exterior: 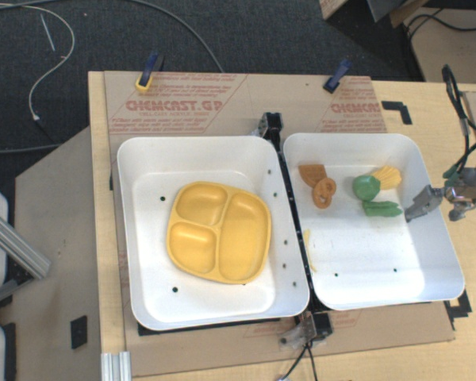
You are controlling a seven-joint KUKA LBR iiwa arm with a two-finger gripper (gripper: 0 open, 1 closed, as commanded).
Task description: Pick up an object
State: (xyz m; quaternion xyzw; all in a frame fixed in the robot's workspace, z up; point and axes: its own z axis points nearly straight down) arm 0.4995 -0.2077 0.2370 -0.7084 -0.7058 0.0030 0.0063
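A sectioned yellow plastic plate (219, 232) lies flat in the left white bin (135, 213) on the counter (103, 213), nearest the camera. Beyond it, in the upper part of the right white bin (428, 272), sits a loose cluster of small toy foods: a brown pretzel-shaped piece (325, 192) touching a tan wedge (312, 173), then a green rounded toy vegetable (366, 186) with a yellow ridged piece (389, 178) just beside it and a green pod-like piece (381, 208) below. These look light, stiff and smooth, likely to skid if pinched off-centre; the green pod, narrow and lying apart enough to straddle, seems the surest hold, taken across its short width. The plate would probably be too broad and flat to grasp except at its rim. At the bin's right wall the gripper (422, 203) hangs low near the green pod, reaching in from the right; whether it is spread or closed cannot be told, and nothing is visibly in it.
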